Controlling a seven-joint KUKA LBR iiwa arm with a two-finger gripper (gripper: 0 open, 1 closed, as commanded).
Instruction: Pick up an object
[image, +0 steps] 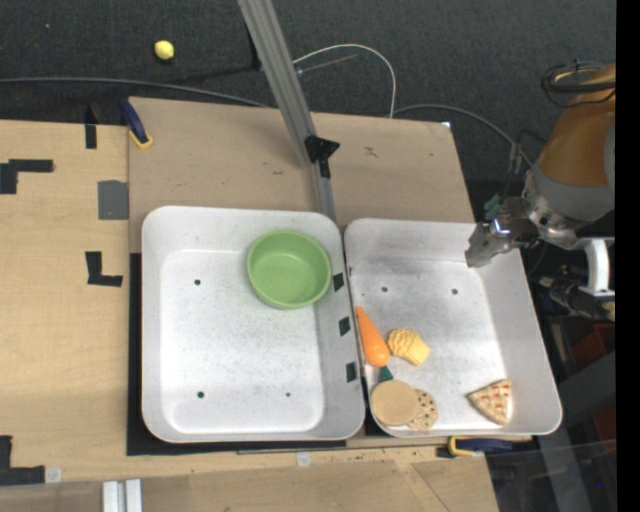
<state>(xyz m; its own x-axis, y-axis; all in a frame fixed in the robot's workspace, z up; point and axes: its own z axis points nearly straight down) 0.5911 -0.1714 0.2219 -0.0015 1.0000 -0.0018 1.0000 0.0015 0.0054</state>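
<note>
My claw (487, 243) over top right corner of right bin (520, 300), nothing in it; can't tell how it stands. Carrot (372, 338), corn (408, 346), cookies (402, 405), pizza slice (492, 401) low in that bin. Green bowl (289, 268) in left bin (180, 340).

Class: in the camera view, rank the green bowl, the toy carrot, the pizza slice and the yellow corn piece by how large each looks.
Largest to smallest:
1. green bowl, clearly the largest
2. toy carrot, the longest of the rest, though thin
3. pizza slice and yellow corn piece, which look too alike in size to rank
</note>
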